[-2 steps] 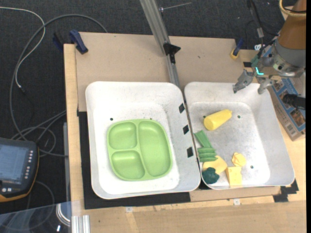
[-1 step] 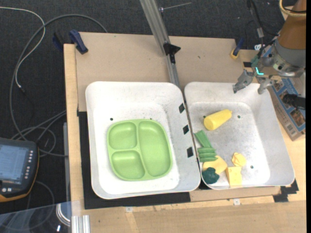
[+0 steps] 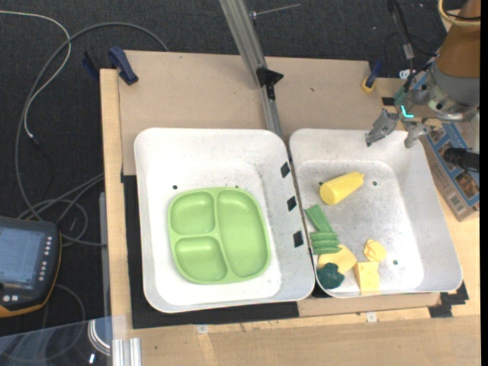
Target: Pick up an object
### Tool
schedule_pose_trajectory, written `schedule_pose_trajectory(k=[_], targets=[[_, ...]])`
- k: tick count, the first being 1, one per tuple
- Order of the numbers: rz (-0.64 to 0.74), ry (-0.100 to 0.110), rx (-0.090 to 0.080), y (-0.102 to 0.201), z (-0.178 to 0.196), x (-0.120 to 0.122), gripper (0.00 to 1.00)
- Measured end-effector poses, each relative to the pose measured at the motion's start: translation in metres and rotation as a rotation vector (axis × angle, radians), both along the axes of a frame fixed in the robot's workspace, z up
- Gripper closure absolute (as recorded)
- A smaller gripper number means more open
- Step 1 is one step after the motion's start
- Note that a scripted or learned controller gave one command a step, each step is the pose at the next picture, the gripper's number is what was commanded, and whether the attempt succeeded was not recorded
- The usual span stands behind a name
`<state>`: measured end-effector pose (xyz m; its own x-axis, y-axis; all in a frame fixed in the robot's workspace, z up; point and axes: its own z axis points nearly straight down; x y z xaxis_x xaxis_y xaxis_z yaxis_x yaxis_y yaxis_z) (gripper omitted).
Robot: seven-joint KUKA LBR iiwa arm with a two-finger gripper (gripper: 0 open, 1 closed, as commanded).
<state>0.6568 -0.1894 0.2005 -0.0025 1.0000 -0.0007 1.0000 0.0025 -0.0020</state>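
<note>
Toy food pieces are seen lying in the right-hand white bin (image 3: pixel 427 227), all of them below and to the left of the claw (image 3: pixel 397 130) in the camera view. A yellow corn-like cylinder (image 3: pixel 341 187) is placed nearest the claw, tilted, on the bin floor and well apart from the fingers. Farther from the claw, toward the bin's near left corner, a green ridged piece (image 3: pixel 321 229) is laid along the bin wall, with a yellow rounded piece (image 3: pixel 338 260) touching its lower end and a dark green piece (image 3: pixel 331 277) just beside that. A yellow block (image 3: pixel 368 276) and a small yellow lump (image 3: pixel 374 249) are found just right of that cluster.

The claw is held above the far rim of the right bin, at the end of the grey arm with its orange band (image 3: pixel 462 52) entering from the right. Its two grey fingers (image 3: pixel 379 129) are spread apart, and nothing is seen between them.

Far to the claw's left, the second white bin (image 3: pixel 152 166) is occupied by a light green divided plate (image 3: pixel 219 235) with three compartments. Both bins are borne by a brown bench (image 3: pixel 191 90), and a metal rail (image 3: pixel 242 29) is seen slanting across its far side.
</note>
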Motion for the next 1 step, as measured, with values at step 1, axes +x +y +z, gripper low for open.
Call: schedule_pose_trajectory(k=[1], targets=[[0.000, 0.000, 0.000, 0.0000, 0.0000, 0.0000, 0.00]])
